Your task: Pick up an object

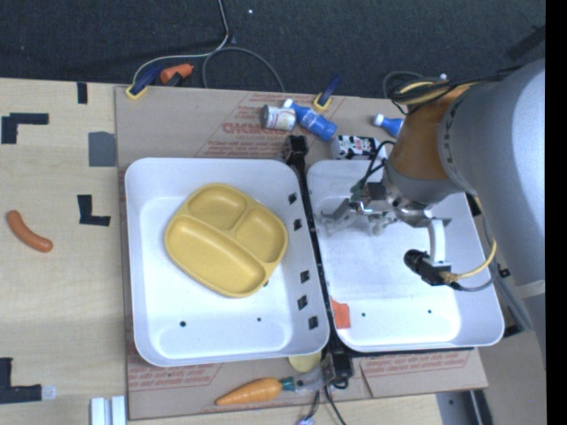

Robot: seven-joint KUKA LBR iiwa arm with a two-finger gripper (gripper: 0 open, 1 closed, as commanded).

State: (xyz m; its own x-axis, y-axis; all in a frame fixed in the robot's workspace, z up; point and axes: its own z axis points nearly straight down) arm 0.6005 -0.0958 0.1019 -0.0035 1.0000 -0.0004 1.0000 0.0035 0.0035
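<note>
The arm [496,140] is being reached in from the right, and the jaws [354,209] are being held low over the upper left part of the right bin [399,317]. Whether the jaws are wide or narrow cannot be told, and nothing is being seen between them. A yellow divided plate [226,237] is lying in the left bin [213,335], well apart from the jaws. On the table [62,308], a toy carrot [248,391] is lying below the bins and a sausage [29,231] far to the left.
</note>
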